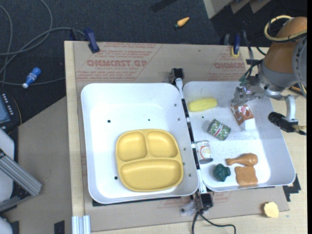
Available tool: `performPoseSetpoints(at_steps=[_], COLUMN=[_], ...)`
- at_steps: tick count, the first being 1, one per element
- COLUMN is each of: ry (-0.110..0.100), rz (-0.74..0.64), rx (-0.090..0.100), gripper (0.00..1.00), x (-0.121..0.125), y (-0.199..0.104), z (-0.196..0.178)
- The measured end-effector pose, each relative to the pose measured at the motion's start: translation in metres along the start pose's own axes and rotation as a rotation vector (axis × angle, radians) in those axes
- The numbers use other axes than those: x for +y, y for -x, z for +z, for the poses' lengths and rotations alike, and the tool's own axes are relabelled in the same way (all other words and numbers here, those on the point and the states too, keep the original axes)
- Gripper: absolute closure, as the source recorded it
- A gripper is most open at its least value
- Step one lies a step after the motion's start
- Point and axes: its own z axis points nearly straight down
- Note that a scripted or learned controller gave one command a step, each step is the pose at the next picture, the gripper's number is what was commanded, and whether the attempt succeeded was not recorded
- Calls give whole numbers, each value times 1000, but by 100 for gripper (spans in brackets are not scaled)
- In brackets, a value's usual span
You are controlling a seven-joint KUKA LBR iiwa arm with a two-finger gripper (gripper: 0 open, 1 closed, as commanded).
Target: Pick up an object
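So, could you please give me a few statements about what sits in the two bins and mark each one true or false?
1. The yellow divided tray lies in the left bin. True.
2. The corn cob lies in the left bin. False: it lies in the right bin, near its far left corner.
3. The gripper is above the red and white packet. True.
4. The chicken drumstick rests on the tray. False: it lies in the right bin beside the toast slice.
5. The green can lies in the right bin. True.
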Motion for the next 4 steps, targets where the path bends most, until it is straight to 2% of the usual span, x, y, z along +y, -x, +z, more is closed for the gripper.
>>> performPoseSetpoints(at_steps=[1, 2, 3, 4], ry=[-1, 6, 17, 19], rz=[3, 4, 1, -1], rx=[-3, -14, -6, -14], gripper=[0, 0, 0, 100], x=[-1, -9, -15, -14], y=[2, 22, 33, 34], z=[2, 12, 16, 4])
